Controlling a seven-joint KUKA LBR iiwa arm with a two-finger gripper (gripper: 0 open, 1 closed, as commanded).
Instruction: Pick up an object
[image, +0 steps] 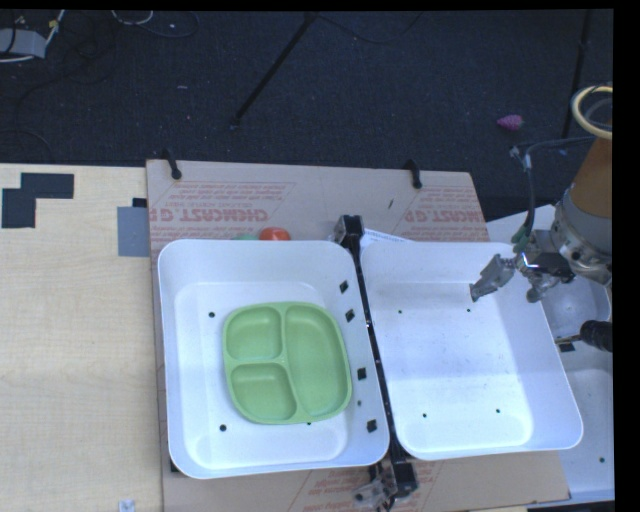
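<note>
- A green plate (286, 362) with three sections is lying flat in the left bin (190, 300). It is sitting near the middle of that bin's floor, a bit closer to the wall that the two bins share.
- The plate is resting right side up, with its two smaller sections on the left and its one long section on the right.
- Nothing is touching the plate. The gripper (512, 277) is staying well apart from it, over in the other bin.
- The right bin (540, 420) is sitting just beside the left bin, and their walls are meeting at a black strip (362, 330) with clips.
- The gripper is hanging over the far right corner of the right bin, close to its back wall. One grey finger (488, 277) is pointing left and down toward the bin floor.
- The gripper's fingers are looking spread apart, and nothing is sitting between them.
- The arm (590, 205) is reaching in from the right side, with its orange band showing above the wrist.
- A small orange-red thing (274, 235) is peeking out just behind the back wall of the left bin. It is too hidden to tell what it is.
- Both bins are resting on a brown cardboard sheet (300, 205) with red writing on it, on a light wooden bench (70, 350).
</note>
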